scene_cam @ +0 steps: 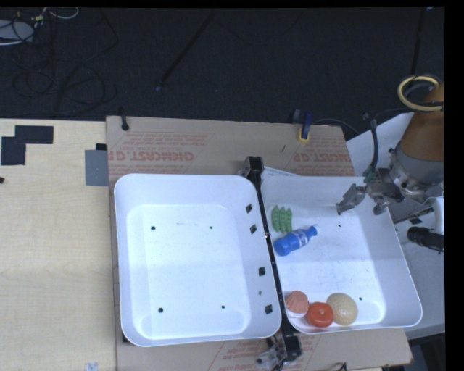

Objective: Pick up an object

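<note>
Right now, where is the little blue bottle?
The blue bottle lies on its side in the right bin, near its left wall, just below the green toy.

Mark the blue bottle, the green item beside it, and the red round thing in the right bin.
blue bottle (293, 240): camera view, middle of its body.
green item (281, 218): camera view, its centre.
red round thing (320, 314): camera view, top surface.

We see a pale wooden bench (51, 239) under even light, a brown printed cardboard sheet (210, 148) laid across it, and dark carpeted floor (217, 58) behind, strewn with loose cables (43, 22).
</note>
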### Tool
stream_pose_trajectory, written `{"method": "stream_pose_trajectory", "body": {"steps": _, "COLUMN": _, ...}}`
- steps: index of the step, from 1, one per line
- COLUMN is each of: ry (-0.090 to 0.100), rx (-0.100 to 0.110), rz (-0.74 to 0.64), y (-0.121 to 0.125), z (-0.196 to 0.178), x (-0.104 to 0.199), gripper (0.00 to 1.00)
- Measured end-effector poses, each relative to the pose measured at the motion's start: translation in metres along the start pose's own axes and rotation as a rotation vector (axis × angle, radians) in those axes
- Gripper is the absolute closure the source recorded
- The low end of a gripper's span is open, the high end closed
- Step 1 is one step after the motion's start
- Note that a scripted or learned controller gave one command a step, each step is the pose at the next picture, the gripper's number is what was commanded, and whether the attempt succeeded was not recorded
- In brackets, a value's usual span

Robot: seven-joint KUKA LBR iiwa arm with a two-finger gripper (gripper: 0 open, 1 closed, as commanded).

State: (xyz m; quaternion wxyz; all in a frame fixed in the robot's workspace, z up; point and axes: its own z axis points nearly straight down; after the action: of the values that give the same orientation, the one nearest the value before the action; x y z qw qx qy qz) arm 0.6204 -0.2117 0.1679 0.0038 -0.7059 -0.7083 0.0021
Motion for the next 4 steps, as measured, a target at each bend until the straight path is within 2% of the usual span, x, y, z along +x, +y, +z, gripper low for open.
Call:
{"method": "stream_pose_trajectory", "body": {"steps": 1, "ry": -0.003, "rx": -0.006, "rz": -0.001, "y": 0.025, "z": 0.055, "x": 0.000, "gripper": 0.00}}
{"method": "stream_pose_trajectory", "body": {"steps": 2, "ry": -0.004, "rx": -0.012, "rz": 0.002, "y": 0.024, "z": -0.023, "x": -0.003, "gripper": 0.00}}
{"method": "stream_pose_trajectory", "body": {"steps": 3, "ry": 0.001, "rx": 0.003, "rz": 0.006, "y": -0.084, "z": 0.000, "x": 0.027, "gripper": 0.00}}
{"method": "stream_pose_trajectory", "body": {"steps": 4, "ry": -0.004, "rx": -0.008, "rz": 0.006, "y": -0.099, "z": -0.032, "x": -0.003, "gripper": 0.00}}
